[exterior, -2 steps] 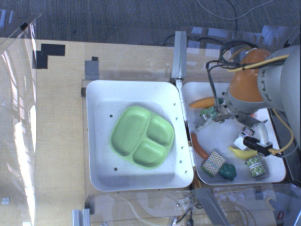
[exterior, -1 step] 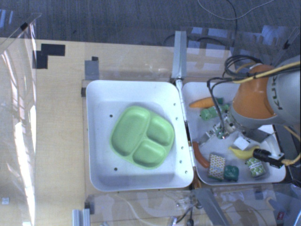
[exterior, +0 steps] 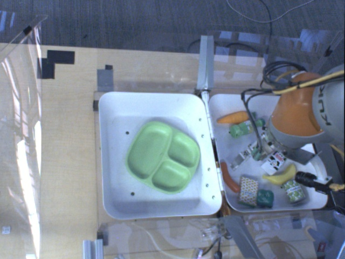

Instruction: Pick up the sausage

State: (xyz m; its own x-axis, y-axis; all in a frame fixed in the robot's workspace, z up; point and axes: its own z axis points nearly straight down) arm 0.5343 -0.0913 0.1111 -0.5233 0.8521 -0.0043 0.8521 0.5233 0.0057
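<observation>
Against right bin's (exterior: pixel 322 198) left wall: sausage (exterior: pixel 229 177); hand (exterior: pixel 252 151) nearby.

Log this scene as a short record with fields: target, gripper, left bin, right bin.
target: sausage, lying at the right bin's left wall, not held
gripper: gripper over the right bin's middle, apart from the sausage
left bin: left bin holds a green tray
right bin: right bin holds carrot, banana and other small items
</observation>
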